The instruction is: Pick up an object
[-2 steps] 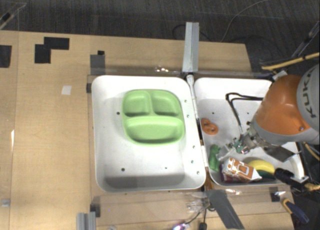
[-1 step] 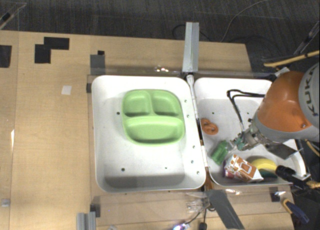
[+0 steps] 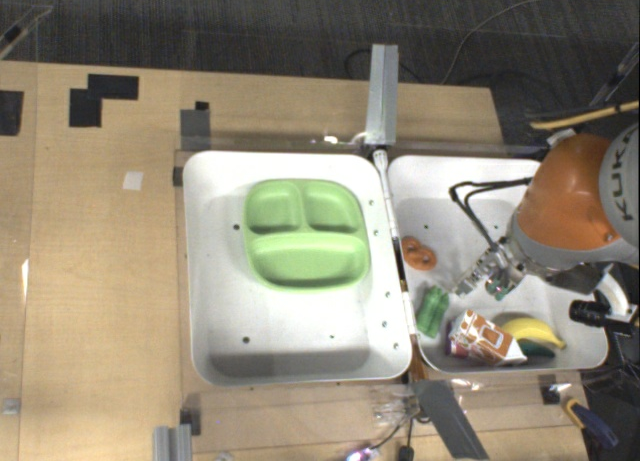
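- Claw (image 3: 482, 276): low inside the right bin (image 3: 440, 184), poised for a pick; nothing visible in its grip, aperture indeterminable.
- Candidates: green object (image 3: 432, 311) beside-left; carton (image 3: 482, 339), banana (image 3: 532, 332) just below; orange piece (image 3: 417, 254) left.

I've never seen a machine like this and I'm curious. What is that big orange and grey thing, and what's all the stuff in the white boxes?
That is a robot arm, seen by a camera looking down from above. At its tip is a gripper, like a two-finger hand, hanging over the right bin. I see nothing between its fingers. In that bin lie a banana, a carton, a green bottle and a small orange thing I cannot identify. The left bin holds a green tray with three sections. The robot is supposed to pick something up.
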`<state>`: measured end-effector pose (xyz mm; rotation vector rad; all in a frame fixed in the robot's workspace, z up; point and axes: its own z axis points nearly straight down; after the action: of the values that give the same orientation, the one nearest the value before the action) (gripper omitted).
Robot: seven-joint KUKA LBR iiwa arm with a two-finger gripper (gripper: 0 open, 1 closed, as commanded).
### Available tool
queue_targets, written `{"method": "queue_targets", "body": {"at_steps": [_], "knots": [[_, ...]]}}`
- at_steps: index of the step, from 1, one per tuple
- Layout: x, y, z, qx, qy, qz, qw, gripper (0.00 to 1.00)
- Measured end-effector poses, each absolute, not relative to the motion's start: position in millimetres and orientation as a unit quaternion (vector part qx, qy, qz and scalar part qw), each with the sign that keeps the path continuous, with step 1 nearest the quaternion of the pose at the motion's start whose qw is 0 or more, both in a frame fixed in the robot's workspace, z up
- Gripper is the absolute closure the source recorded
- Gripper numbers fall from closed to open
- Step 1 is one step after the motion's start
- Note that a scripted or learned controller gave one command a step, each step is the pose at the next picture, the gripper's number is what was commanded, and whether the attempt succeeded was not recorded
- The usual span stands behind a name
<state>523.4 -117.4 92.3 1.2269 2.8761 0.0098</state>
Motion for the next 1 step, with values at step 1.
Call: {"method": "queue_targets", "body": {"at_steps": [1], "knots": [[499.7, -66.8, 186.1, 0.372, 0.928, 0.0016, 0.004, 1.00]]}}
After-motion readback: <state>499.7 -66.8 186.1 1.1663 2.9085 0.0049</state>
